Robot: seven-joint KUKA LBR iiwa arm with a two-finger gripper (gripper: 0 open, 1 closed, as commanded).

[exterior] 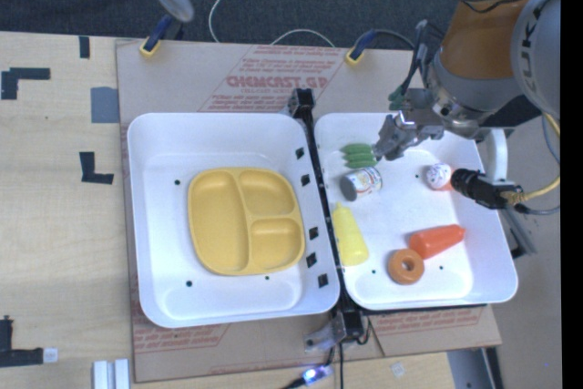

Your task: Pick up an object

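The grey arm with the orange band reaches in from the right, and its gripper (393, 141) hangs over the upper part of the right-hand shallow white bin (492, 291); whether the fingers are open or closed cannot be told from this slant. Just beside the gripper, toward the bin's left wall, lies a green ridged vegetable-shaped toy (359, 155), and directly below that a small grey-and-white can lies on its side (363, 183). A small white ball with pink marks (438, 176) rests near the right wall. Lower down, a yellow corn-shaped plastic piece (349, 235) lies along the divider, an orange carrot-shaped toy (436, 240) sits to its right, and a brown ring doughnut (405, 266) lies just beside the carrot's blunt end. The left-hand white bin (146, 196) holds a yellow plastic plate with three compartments (246, 220). Both bins stand on a cardboard sheet (228, 77) on the wooden surface (46, 223)
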